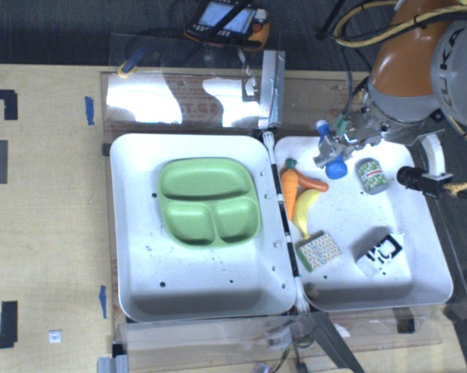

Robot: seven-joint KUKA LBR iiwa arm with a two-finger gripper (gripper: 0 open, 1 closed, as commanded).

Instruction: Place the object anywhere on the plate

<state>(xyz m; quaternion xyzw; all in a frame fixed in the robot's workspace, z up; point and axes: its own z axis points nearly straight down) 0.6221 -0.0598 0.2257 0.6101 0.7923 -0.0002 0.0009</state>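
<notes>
Carrot (pixel 301 182) lies in the right bin (pixel 419 286) against the left wall, touching the banana (pixel 305 208), well apart from the green plate (pixel 210 200) in the left bin (pixel 140 286). I'd worry a grab drags both fruits, or clips the divider. The arm leans in from upper right, its gripper (pixel 334 150) low near a blue object (pixel 336 169); whether it's clenched or released, I cannot tell.
</notes>
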